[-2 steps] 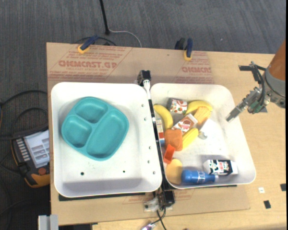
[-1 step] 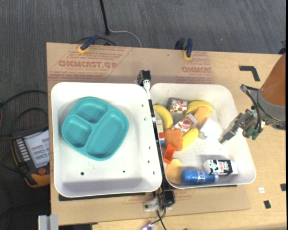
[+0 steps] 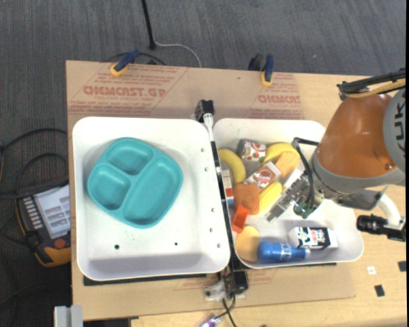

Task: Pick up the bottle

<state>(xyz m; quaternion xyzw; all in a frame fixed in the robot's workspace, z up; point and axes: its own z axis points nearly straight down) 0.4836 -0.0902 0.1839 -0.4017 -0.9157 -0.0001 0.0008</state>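
**Bottle pick: not yet made**

Item: one blue bottle (image 3: 278,251), lying on its side at the near edge of the right bin (image 3: 341,254), beside one small milk carton (image 3: 312,237). Untouched; grasp and lift remain.
Hand (image 3: 291,205): poised above the bin's middle, holding nothing; finger state cannot be told.
Also counted: two bananas (image 3: 233,163), one teal divided plate (image 3: 135,181) in the left bin (image 3: 95,251); two bins on the counter (image 3: 123,87).

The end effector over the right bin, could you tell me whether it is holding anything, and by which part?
Nothing is held. The end effector hovers above the fruit, and the bottle lies apart from it at the bin's near edge.
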